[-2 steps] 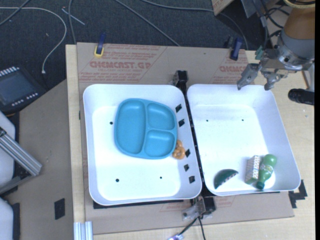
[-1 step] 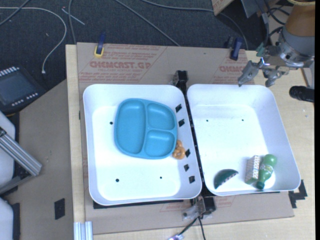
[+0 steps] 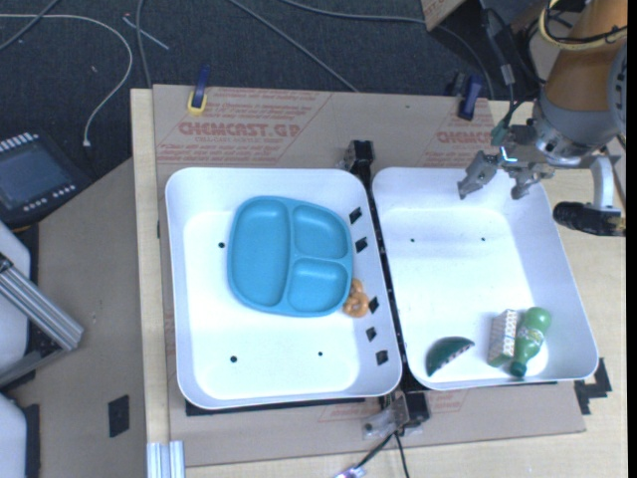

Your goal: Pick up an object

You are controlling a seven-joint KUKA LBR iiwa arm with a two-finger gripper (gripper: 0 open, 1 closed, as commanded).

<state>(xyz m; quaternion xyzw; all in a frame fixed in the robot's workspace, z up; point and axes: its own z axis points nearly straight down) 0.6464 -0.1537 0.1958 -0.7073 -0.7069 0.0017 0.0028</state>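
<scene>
White plastic, twice over: two shallow bins sit side by side on the cardboard-covered surface (image 3: 299,118), and your grey arm with its orange band (image 3: 582,63) reaches in from the right. The hand (image 3: 495,175) hovers over the far edge of the right bin (image 3: 468,267), near that bin's far right corner, its two fingers spread apart with nothing between them.

What you could pick up lies toward the opposite side of that bin. Along the near edge rest a dark green half-round piece (image 3: 449,354), a pale stubby block (image 3: 505,336) and a green plastic bottle-shaped toy (image 3: 528,340), the last two touching or nearly so, close to the near right corner. From the hand, this cluster lies toward the near edge and slightly to the right, well apart from the fingers. The bottle-shaped toy's long axis runs roughly from far edge to near edge, tilted a little; fingers closing across it from either side would probably suit best.

In the left bin (image 3: 199,267) a sky-blue compartmented plastic tray (image 3: 289,255) occupies the middle, with a small orange-brown lump (image 3: 355,300) touching its right near corner. Both lie farther from the hand, across the divider between the bins.
</scene>
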